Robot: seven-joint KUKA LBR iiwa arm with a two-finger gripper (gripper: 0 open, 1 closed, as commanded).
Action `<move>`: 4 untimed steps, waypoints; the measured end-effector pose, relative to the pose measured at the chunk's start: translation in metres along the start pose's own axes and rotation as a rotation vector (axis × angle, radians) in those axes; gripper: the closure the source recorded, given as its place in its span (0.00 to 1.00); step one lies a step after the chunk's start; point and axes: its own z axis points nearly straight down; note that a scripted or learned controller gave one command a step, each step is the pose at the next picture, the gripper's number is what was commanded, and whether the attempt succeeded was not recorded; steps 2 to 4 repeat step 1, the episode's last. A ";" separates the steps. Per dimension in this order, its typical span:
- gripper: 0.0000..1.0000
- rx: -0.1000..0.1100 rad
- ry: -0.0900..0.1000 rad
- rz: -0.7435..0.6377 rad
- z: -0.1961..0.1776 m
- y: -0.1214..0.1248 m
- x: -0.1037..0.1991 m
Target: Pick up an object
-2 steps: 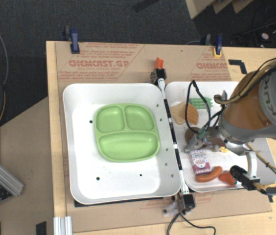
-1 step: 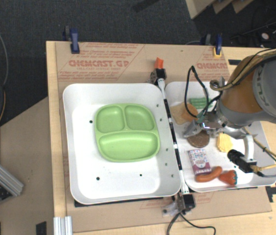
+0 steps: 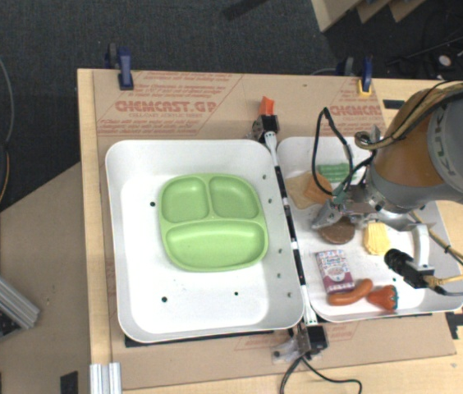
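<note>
Arm (image 3: 453, 142): fat grey cylinder w/ broad orange band above wrist, lighter grey collar below. Black cables loop off the top; thinner yellowish wires along the orange part. Gripper (image 3: 332, 214) end is dull metal, small & boxy.

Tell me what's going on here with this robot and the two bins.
The arm reaches from the right over the right bin, its gripper low over a brown round piece. Nearby lie a yellow piece, a pink packet and a sausage. The left bin holds a green divided plate.
</note>
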 end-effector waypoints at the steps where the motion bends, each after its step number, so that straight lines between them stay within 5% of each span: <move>1: 1.00 -0.009 0.002 -0.006 -0.108 -0.001 0.036; 4: 1.00 -0.009 0.002 -0.006 -0.108 -0.001 0.036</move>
